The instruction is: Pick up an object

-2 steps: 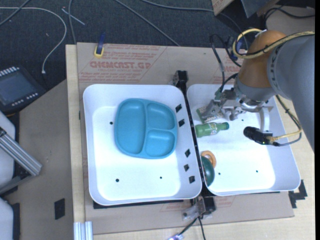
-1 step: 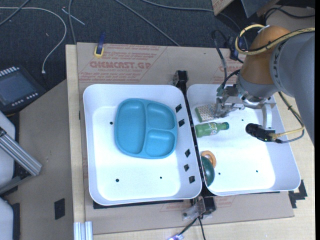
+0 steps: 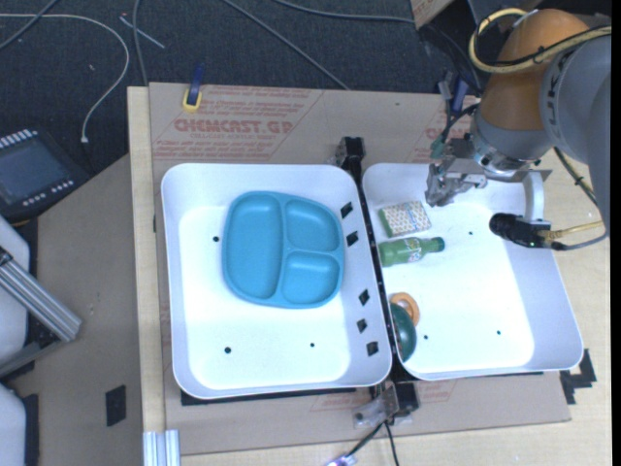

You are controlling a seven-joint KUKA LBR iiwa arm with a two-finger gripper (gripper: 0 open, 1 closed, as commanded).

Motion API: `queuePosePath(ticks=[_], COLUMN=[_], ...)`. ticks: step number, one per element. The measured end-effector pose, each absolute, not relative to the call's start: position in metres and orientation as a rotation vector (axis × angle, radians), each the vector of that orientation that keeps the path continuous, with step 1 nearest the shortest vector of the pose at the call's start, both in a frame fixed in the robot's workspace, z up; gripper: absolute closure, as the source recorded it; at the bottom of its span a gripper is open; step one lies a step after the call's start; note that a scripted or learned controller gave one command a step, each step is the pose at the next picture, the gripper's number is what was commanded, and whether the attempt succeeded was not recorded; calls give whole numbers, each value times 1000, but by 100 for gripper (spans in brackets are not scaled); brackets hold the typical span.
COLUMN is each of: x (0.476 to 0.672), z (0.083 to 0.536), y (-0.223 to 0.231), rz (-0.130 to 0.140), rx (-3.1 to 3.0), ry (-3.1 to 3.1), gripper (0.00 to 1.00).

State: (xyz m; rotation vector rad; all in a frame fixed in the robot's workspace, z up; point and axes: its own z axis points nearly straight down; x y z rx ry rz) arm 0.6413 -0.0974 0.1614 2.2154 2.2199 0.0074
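- Landmark: take the black divider strip between the two shallow white plastic bins as your reference; the left bin lies on one side of it, the right bin on the other.
- Nearest you, just right of the divider's lower end, you see a dark green rounded object against the right bin's near-left wall, with an orange ring-shaped piece touching its upper edge.
- Left of the divider, at mid-height, a light blue plastic plate with three compartments lies flat in the middle of the left bin.
- Right of the divider, at mid-height, a small green bottle lies on its side, its neck pointing away from the divider.
- Just beyond the bottle, still close to the divider, a small rectangular packet with a pale speckled wrapper lies flat, near the bottle but apart from it.
- Farther and to the right of the packet, the two-finger gripper hangs over the right bin's far-left part; nothing shows between its fingers, and you cannot tell how far apart they stand.
- Behind it rises the grey arm with its orange band, reaching in from well right of the divider.
- Beneath both bins you see a brown cardboard sheet with red printing.
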Motion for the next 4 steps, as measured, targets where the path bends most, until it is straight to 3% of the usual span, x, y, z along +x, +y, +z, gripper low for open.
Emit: queuePosePath(ticks=[1, 2, 4], x=[643, 633, 584], z=[217, 218, 237], y=[-97, -50, 42], rz=[7, 1, -2], rx=[2216, 2218, 2219], ry=[2219, 2230, 2229], gripper=[100, 100, 100])
